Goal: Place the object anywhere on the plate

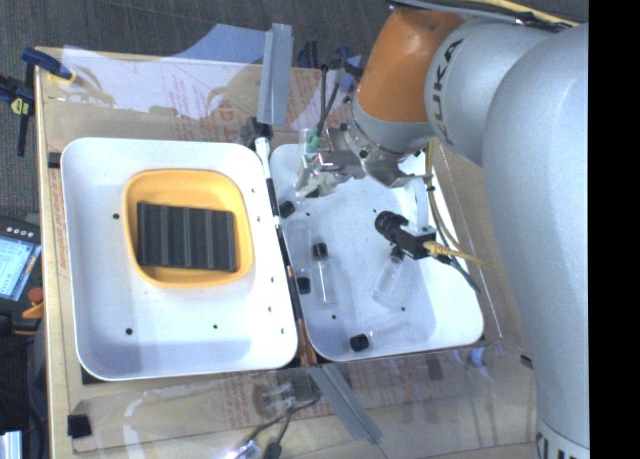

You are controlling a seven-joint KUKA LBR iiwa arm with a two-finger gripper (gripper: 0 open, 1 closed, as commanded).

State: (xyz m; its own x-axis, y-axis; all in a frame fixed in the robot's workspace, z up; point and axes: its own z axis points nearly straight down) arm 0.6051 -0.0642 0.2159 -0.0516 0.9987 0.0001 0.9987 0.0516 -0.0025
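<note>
My end effector (318,169), grip state unreadable, hangs at the right bin's (455,322) far-left corner; plate (190,187) lies leftward in the left bin (90,247); clear syringes (322,277) lie just below me.

Both bins (100,327) look smooth matt white plastic. The plate (185,187) is glossy yellow. My arm (520,147) is smooth grey, semi-gloss, orange-banded.

Two white bins (90,337) sit on a pale tan bench (150,97), the left one bearing a yellow plate (185,187) with a dark grey ribbed centre, beside a grey arm (520,197) with an orange band (405,62).
</note>
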